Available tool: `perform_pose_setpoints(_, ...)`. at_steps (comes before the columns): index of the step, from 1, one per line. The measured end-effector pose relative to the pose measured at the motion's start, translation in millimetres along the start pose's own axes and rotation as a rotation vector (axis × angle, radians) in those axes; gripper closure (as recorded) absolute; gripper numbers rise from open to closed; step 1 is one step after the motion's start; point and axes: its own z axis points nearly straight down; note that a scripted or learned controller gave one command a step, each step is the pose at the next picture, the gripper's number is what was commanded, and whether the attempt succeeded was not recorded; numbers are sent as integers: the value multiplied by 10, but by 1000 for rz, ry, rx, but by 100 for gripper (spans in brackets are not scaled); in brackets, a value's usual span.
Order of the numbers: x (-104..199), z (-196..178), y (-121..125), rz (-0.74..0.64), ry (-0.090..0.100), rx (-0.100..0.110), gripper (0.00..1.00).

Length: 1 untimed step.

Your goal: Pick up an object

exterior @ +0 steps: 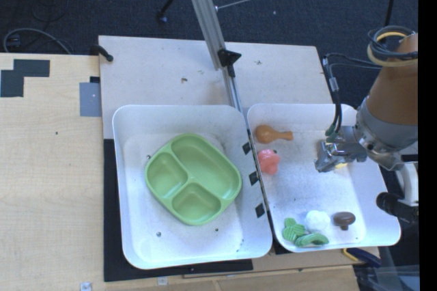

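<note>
My gripper (329, 158) hangs over the right side of the right bin (300, 115), with no object seen between its metal tips. An orange spoon-shaped toy (272, 135) lies at the bin's upper left. Just below it rests a pink toy (268, 161) against the left wall. Along the front edge sit a green ridged piece (301, 233), a white ball (317, 219) and a brown mushroom-like piece (343, 219). All of these lie apart from the gripper.
The left bin (130, 146) holds a green divided plate (192, 177). A slanted aluminium rail (208, 16) runs from the top down to the gap between the bins. The arm's orange band (399, 78) and grey wrist fill the right edge.
</note>
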Motion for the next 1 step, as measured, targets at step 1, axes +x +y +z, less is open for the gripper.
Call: perform_pose_setpoints(1, 441, 137, 83, -2, 2, 7, 100)
